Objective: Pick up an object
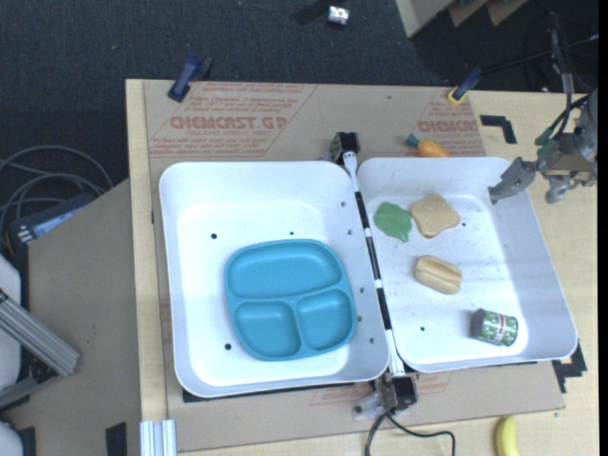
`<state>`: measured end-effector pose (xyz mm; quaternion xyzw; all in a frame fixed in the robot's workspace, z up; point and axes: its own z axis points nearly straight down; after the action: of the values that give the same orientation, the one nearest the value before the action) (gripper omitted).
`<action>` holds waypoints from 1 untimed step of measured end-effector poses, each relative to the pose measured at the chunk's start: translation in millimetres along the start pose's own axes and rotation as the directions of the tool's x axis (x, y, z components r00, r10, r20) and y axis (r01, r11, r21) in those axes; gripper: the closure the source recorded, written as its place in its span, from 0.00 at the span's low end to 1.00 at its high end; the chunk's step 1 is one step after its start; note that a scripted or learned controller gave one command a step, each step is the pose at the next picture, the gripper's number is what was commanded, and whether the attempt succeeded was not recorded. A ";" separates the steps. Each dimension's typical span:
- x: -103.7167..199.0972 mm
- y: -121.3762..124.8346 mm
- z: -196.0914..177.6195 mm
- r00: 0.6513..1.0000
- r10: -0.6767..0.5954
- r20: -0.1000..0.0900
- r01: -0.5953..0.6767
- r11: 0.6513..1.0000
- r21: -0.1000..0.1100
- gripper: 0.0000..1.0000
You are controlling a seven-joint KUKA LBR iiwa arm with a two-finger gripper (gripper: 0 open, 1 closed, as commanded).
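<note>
The right bin [532, 255] holds a green leaf-shaped piece [392, 220], a tan toast slice [434, 215], a tan bread roll [438, 274] and a small green can [494, 327] lying on its side. My gripper [532, 184] hangs over that bin's far right corner, well right of the toast. Its fingers [507, 181] are spread open with nothing between them.
A blue divided tray [288, 297] lies in the left bin [190, 217]. An orange carrot-like piece [429, 147] rests on the board behind the right bin. A yellow object [505, 437] lies at the front right, outside the bins.
</note>
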<state>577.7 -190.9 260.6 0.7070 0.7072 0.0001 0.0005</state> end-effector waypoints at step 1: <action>63.5 -31.7 92.7 1.000 -0.001 -0.001 0.001 1.000 0.003 0.00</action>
<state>546.1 -127.4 167.8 0.7067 0.7075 -0.0004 -0.0010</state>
